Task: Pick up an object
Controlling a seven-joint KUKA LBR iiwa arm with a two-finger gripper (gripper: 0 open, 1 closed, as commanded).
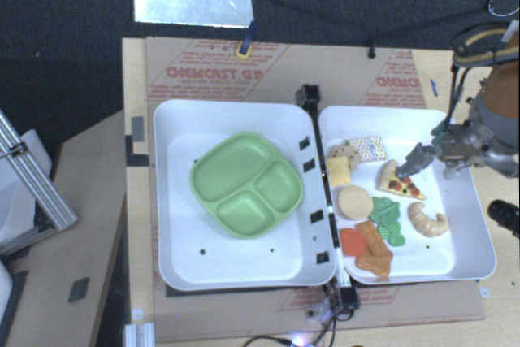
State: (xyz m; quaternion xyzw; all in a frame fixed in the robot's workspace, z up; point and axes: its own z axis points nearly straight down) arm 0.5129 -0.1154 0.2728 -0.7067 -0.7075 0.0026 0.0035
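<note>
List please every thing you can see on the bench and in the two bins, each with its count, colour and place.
Bins: 2, white, side by side on bench.
Tray: 1, green, three compartments, in left bin.
Pizza slice: 1, yellow and red, right bin, under the gripper.
Croissant: 1, tan, right bin, near side.
Cheese: 1, yellow, right bin, left part.
Bun: 1, beige, round, right bin.
Greens: 1, green, right bin centre.
Cookie: 1, brown, right bin, far left.
Gripper: 1, grey, over pizza slice, from the right.
</note>
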